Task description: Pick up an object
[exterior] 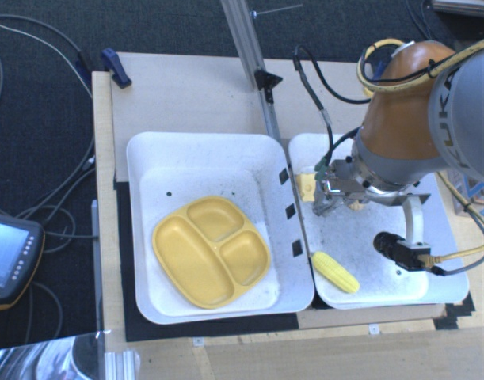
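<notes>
A yellow corn cob (335, 271) lies near the front left corner of the right bin (416, 287). A small pale yellow block (306, 186) rests against that bin's left wall. My gripper (327, 195) hangs low over the right bin, just right of the pale block and behind the corn cob. The orange and grey wrist hides much of the bin floor beneath it. A bit of yellow (356, 206) peeks out under the wrist, and I cannot tell what it is.
A yellow divided plate (211, 249) lies in the left bin (146, 165). A metal pole (245, 30) rises behind the bins. A black cable and connector (400, 248) hang from the arm over the right bin. A blue clamp (115, 66) sits at the bench's far left corner.
</notes>
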Tool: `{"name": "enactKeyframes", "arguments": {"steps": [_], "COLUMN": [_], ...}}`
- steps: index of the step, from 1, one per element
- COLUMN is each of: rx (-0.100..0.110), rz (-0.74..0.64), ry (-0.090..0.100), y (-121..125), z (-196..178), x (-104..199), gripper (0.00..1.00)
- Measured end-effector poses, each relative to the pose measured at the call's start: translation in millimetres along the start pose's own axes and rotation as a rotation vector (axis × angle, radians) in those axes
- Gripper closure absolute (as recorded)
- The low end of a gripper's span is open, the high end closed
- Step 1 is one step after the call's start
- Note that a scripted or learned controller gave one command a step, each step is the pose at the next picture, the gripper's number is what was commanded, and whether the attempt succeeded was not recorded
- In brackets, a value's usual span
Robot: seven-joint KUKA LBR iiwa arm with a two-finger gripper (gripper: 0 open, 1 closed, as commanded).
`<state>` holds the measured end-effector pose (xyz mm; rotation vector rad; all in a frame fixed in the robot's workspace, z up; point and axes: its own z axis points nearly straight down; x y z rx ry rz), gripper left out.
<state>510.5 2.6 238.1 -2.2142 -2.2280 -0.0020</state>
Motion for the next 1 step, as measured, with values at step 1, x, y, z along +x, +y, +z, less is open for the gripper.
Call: {"name": "enactKeyframes", "arguments": {"steps": [1], "rx": [0.0], "rz": [-0.001], "ry": [0.002], "y": [1.6], "z": [-3.3], "x": [56.3], "gripper": [1.0]}}
